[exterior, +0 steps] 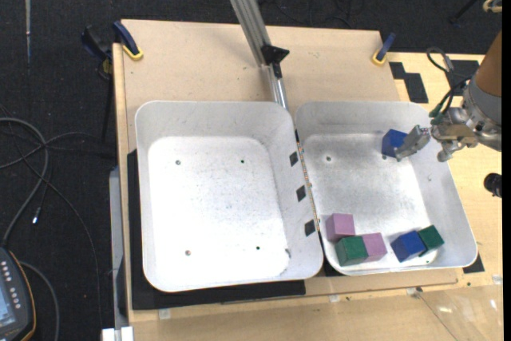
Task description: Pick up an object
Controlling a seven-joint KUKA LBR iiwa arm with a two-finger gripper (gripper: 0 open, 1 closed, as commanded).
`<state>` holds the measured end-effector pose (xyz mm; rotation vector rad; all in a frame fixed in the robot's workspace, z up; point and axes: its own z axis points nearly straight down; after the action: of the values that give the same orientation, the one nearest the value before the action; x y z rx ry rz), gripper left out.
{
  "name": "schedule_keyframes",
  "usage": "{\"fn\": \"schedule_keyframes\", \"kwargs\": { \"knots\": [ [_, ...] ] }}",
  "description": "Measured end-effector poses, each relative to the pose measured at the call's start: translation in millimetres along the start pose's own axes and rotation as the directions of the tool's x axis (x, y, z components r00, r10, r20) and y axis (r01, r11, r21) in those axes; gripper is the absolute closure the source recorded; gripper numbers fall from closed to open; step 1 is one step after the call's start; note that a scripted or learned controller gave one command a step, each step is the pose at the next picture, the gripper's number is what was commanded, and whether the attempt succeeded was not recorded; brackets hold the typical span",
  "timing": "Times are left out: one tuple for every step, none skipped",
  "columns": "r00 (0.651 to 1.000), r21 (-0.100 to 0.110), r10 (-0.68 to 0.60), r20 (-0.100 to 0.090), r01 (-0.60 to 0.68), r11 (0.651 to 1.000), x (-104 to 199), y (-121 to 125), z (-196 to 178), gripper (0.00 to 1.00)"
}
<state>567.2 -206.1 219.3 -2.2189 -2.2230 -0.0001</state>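
gripper (409,143) touching blue block (392,142); jaw state unclear | arm (487,92) cut off at right

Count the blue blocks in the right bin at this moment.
2. One blue block sits in the upper part of the right bin, beside the gripper. The other blue block lies near the bottom edge, next to a green block.

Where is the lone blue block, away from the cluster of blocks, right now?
In the camera view, the lone blue block sits in the upper part of the right bin, right beside the gripper, far from the block cluster along that bin's near edge.
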Motion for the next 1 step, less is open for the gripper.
{"fn": "schedule_keyframes", "kwargs": {
  "knots": [
    [1.0,0.002,0.001,0.001,-0.001,1.0,1.3,-8.0,15.1,0.0]
  ]
}}
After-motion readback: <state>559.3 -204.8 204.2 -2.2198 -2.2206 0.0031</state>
